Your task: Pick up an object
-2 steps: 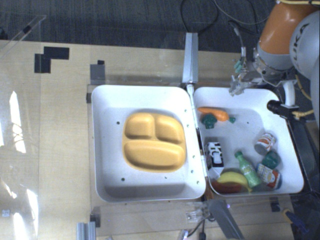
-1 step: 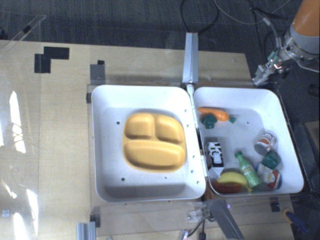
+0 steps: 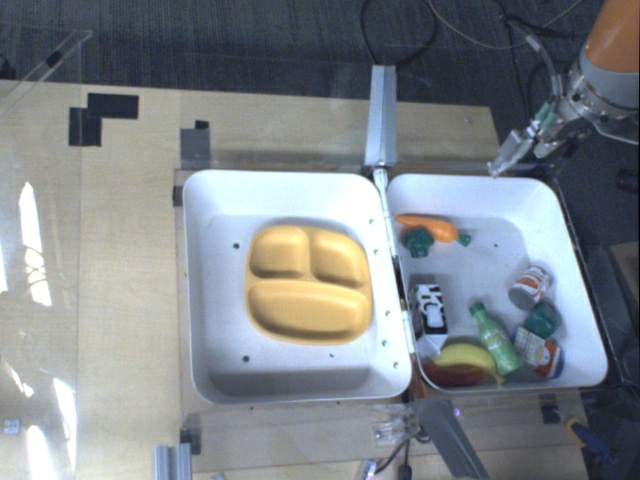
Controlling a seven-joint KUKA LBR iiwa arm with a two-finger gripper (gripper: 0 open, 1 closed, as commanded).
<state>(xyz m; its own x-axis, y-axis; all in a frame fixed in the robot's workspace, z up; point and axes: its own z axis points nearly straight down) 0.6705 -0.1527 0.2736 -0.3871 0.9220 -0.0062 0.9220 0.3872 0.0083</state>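
Pale wooden bench, two white bins. At upper right the gripper (image 3: 512, 153) hovers above the right bin (image 3: 500, 200); whether it is parted or closed, I cannot tell. Reaching stage, seemingly; next it must descend onto something, perhaps the carrot (image 3: 432, 229).

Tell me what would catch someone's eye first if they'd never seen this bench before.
Probably the big yellow divided tray, lying alone in the left bin. Next comes the bright clutter in the right bin: an orange carrot near its far left corner, and a banana and green bottle near the front edge. The gripper hangs above the right bin's far edge.
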